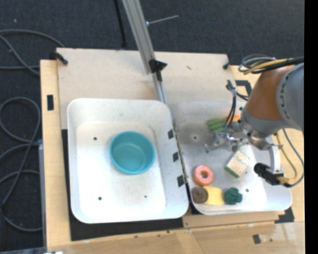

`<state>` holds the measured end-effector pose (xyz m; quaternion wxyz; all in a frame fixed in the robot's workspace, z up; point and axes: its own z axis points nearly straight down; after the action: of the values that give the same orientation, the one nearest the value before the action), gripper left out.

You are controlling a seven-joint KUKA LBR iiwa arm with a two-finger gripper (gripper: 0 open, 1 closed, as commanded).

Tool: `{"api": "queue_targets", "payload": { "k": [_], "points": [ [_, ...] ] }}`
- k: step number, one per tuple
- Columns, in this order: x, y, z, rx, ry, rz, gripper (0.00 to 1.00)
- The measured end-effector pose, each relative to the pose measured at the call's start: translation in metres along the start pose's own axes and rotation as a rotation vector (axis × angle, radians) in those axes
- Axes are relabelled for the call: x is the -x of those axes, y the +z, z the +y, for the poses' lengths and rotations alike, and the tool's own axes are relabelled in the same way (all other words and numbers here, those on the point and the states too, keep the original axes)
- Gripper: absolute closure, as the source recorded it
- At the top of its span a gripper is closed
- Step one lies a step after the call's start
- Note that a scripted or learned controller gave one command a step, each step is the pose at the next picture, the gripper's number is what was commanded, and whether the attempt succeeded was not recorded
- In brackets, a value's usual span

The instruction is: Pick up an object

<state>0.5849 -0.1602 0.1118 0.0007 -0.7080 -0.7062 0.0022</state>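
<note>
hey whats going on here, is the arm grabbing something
The grey and orange arm reaches in from the right over the right bin, its gripper low among the small items. Nothing is visibly held. Close to it lie a green object and a pale block; a pink ring, a brown piece, a yellow piece and a dark green piece sit nearer the front. The left bin holds a teal bowl.

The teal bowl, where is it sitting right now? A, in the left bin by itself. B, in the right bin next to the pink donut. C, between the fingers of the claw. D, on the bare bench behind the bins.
A: the teal bowl sits alone on the floor of the left bin, while the pink donut lies in the right bin.
</note>
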Motion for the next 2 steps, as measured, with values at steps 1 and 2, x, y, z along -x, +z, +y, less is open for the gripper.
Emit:
{"api": "queue_targets", "payload": {
  "k": [1, 2],
  "points": [
    [0.000, -0.014, 0.002, 0.008, 0.005, 0.002, 1.00],
    [0.006, -0.060, -0.001, 0.010, 0.001, 0.001, 1.00]
  ]
}}
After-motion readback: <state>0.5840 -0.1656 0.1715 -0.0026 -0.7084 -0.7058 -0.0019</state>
